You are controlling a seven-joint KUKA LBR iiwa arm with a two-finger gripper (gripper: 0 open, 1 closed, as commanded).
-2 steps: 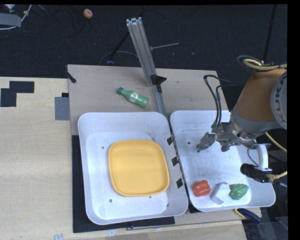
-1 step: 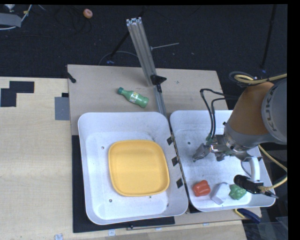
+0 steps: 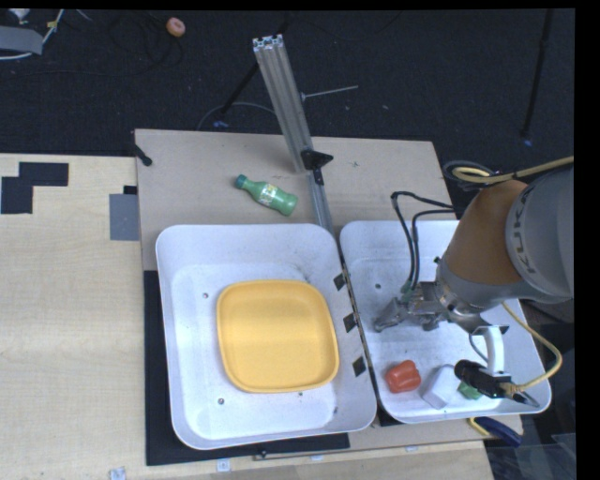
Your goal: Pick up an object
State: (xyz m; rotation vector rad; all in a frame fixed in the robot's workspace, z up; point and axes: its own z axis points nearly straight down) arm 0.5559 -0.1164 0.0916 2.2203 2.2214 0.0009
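**Things We Can't Quite See**

The big arm (image 3: 506, 248) covers the right side of the right bin (image 3: 370, 258) and runs off the picture's right edge. A little green thing (image 3: 467, 392) in that bin is mostly hidden. The red thing (image 3: 404, 377) near it is too blurry to name. The hand (image 3: 382, 323) is dark and blurry. The label on the green bottle (image 3: 266, 194) is too small to read.

We see a dark floor (image 3: 422, 56) across the top, with thin cables (image 3: 141, 47) trailing over it and a small orange thing (image 3: 174, 26) lying near the top edge. Below it is a beige bench (image 3: 375, 178), and a grey metal rail (image 3: 286, 94) slants over its far edge. To the bench's left lies a pale wood board (image 3: 66, 328) marked with black patches (image 3: 42, 178) and a grey square (image 3: 123, 216), all evenly lit.
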